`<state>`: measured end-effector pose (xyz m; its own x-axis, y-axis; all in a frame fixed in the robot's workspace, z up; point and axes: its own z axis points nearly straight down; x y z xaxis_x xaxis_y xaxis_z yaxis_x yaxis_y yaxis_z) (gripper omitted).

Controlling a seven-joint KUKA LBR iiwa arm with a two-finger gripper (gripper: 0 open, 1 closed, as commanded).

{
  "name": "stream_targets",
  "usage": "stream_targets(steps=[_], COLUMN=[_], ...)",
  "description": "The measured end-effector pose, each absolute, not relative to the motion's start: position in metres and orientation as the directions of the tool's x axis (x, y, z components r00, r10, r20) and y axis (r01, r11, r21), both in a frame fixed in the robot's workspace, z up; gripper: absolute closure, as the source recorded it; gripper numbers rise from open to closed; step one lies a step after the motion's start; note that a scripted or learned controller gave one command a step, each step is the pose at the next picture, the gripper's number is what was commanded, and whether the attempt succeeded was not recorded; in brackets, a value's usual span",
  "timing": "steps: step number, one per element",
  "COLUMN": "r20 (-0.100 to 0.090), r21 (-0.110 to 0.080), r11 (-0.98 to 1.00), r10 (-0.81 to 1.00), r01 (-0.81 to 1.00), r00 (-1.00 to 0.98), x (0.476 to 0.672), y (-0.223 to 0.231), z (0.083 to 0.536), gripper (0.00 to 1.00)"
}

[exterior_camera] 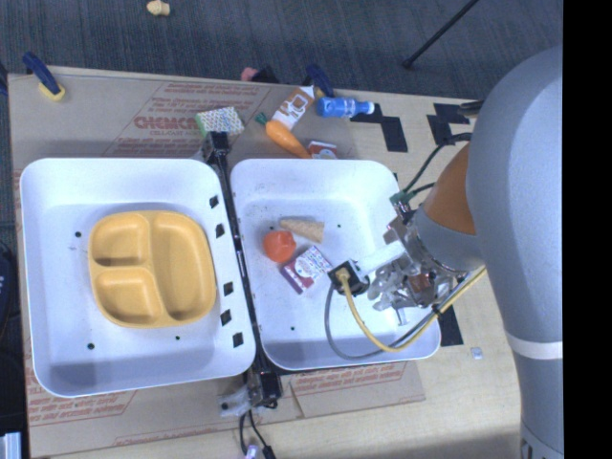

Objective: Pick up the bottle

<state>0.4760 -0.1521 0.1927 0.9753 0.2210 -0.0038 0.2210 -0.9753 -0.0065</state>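
Note:
A small blue bottle (pixel 342 108) with a white cap lies on its side on the cardboard behind the right bin (pixel 316 175), outside both bins. Next to it lies a white and orange bottle-shaped item (pixel 293 108). My gripper (pixel 390 291) hangs low over the right side of the right bin, near its right wall, far from both of these. Nothing shows in it. The grey arm with its orange band (pixel 449 204) covers the bin's right edge.
In the right bin lie a tan cone (pixel 303 228), a red-orange ball (pixel 279 247) and a red and white packet (pixel 306 268). A yellow cable (pixel 359 328) loops below the gripper. The left bin (pixel 48 352) holds a yellow divided plate (pixel 151 268). An orange carrot (pixel 285 139) lies behind the bins.

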Motion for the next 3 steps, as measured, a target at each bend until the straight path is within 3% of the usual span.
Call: stream_targets(steps=[3], r20=[-0.004], r21=[-0.006], r11=[-0.978], r10=[0.206], r01=[0.206], r00=[0.978], x=[0.48], y=[-0.135], z=[0.207], gripper=[1.0])
